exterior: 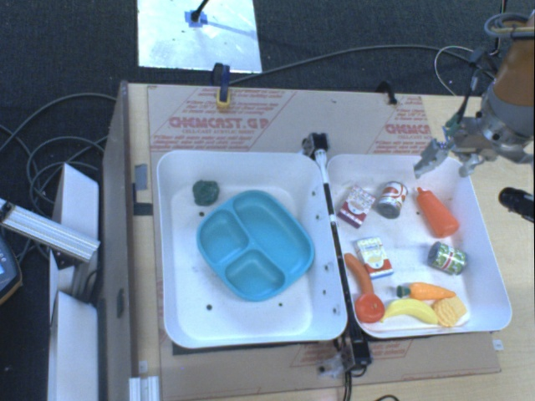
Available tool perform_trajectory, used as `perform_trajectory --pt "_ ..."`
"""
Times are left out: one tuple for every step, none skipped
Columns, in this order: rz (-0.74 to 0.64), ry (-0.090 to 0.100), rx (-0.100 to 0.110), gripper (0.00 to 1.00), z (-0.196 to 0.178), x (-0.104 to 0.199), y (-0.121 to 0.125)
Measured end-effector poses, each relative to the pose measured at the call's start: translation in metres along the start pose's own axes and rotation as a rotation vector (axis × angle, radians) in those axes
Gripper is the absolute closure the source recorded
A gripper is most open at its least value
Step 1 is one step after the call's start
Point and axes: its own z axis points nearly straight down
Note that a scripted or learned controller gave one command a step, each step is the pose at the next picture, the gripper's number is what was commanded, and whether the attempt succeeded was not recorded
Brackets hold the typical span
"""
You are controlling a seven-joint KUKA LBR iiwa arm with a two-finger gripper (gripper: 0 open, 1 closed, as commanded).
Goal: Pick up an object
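From my end the gripper hangs over the back edge of the right bin, fingers spread and nothing between them, so it's released and carrying zip. Arm comes in from the right, which prob explains why it sits above that bin's far corner and not the left one.

All the pickable stuff is in the right bin. Closest to the gripper: the orange bottle, lying tilted just below it, and a small tin can on its side beside that. Next to the can is a red-and-white packet, near the divider. Mid-bin there's a small carton w/ red and green print, and a green can toward the right wall. Front of the bin is crowded: a red-orange sausage-like toy, a tomato, banana, carrot and a waffle-ish piece, several touching. I'd judge the bottle or tin can the easier grab, since they lie apart from neighbours and need the least travel.

Left bin has a blue divided plate and a dark green lump behind it; not graspable targets for now imo.

Writing: the board on the surface reads "CHEMCAST GP" in red, repeated. Labels on the cans and packets are too small to read.
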Motion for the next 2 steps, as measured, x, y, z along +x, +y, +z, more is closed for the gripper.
perform_trajectory --pt "-0.001 0.002 0.004 0.0 0.117 0.044 0.004" --pt "0.001 0.0 -0.008 0.0 0.159 0.016 0.038"
